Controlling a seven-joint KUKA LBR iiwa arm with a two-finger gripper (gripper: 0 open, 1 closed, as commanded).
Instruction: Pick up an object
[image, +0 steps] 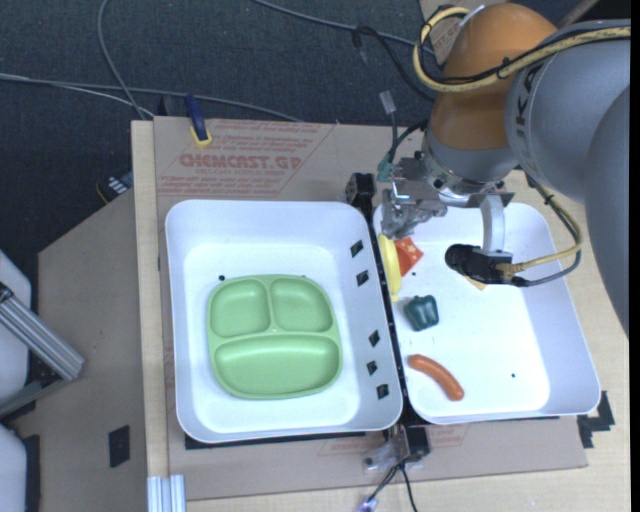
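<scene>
Sausage (436, 376) in right bin (530, 340); cardboard-topped bench (250, 165) on dark floor (150, 50).

I see a dark carpeted floor (70, 130) around the bench, with thin cables (108, 55) trailing across it. The bench top is a brown board (148, 300) printed with red lettering (240, 158). A blue-and-yellow clamp (198, 122) sits at its far edge. An aluminium rail (35, 330) lies at left.

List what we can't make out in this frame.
Camera view:
- Red item: upper part hidden under the tool; identity unclear.
- Yellow item: far end lost under the tool.
- Right bin: far corner hidden by the arm.
- Dark speck in that bin: too small to identify.
</scene>
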